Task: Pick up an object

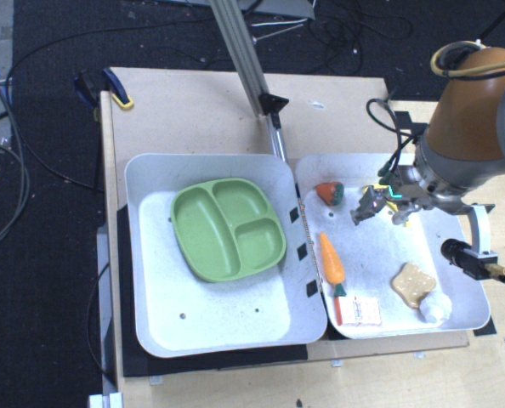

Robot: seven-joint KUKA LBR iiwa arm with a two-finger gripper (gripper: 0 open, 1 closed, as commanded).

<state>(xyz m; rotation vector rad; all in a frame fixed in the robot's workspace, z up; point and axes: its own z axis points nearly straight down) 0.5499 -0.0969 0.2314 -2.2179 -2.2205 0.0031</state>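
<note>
1. Your pincer [378, 204] hangs over the right bin [422, 228]; its fingers look spread, with nothing between them.
2. Nearest to it, just to the left, lies the red strawberry-like piece [328, 193]. It sits close to the bin's wall, so a descent there may clip the rim.
3. The carrot [331, 258] lies below-left, hard against the divider; expect a finger to jam.
4. The tan bread piece [412, 284] and small box [358, 311] lie below; the box is flat, so your fingers may slide off.

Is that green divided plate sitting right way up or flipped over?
Right way up: the green plate lies flat in the left bin, its three compartments facing upward.
</note>
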